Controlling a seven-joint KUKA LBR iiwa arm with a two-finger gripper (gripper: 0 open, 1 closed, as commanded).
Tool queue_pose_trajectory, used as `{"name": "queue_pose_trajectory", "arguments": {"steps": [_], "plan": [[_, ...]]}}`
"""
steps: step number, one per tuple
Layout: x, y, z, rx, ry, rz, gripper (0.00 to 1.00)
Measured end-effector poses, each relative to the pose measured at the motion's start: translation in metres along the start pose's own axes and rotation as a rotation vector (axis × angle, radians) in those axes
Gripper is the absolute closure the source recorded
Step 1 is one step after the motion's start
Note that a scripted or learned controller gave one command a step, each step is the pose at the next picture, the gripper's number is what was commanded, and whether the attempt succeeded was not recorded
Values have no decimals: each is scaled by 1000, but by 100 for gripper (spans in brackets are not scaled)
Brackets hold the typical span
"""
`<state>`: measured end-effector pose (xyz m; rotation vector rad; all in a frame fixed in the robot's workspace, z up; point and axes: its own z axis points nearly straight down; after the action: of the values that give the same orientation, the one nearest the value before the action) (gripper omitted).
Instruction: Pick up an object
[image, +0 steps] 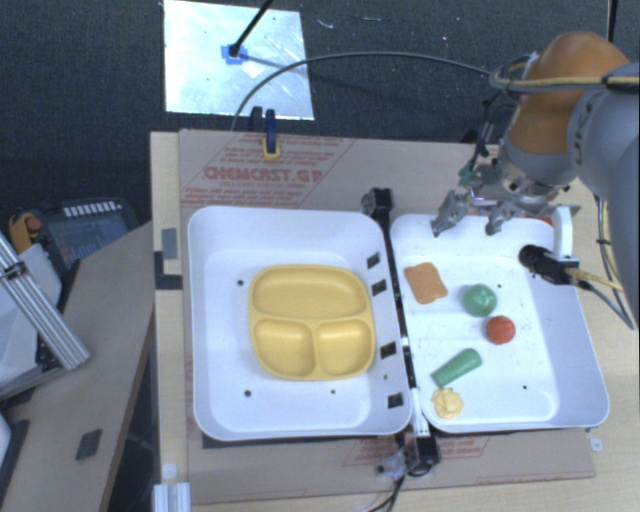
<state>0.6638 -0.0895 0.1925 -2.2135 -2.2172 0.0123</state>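
Note:
My gripper (470, 220) hangs over the far edge of the right bin (560, 400), its two fingers spread apart with nothing between them. Below it in that bin lie an orange flat piece (426, 283), a green round object (480, 298), a red ball (500, 328), a green cylinder (456, 366) and a small yellow item (447, 403). The orange piece is the nearest to the gripper, a little toward the front left of it.
The left bin (215, 300) holds a yellow divided plate (310, 322). A black divider (392, 300) with clips runs between the two bins. A cardboard sheet (270, 165) lies under both, with a silver panel (238, 62) behind.

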Motion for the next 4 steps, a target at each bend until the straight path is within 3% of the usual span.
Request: {"name": "queue_pose_trajectory", "arguments": {"steps": [1,4], "plan": [[0,3,-8,-13,-1,-2,0],[1,-6,109,-13,-1,0,0]]}}
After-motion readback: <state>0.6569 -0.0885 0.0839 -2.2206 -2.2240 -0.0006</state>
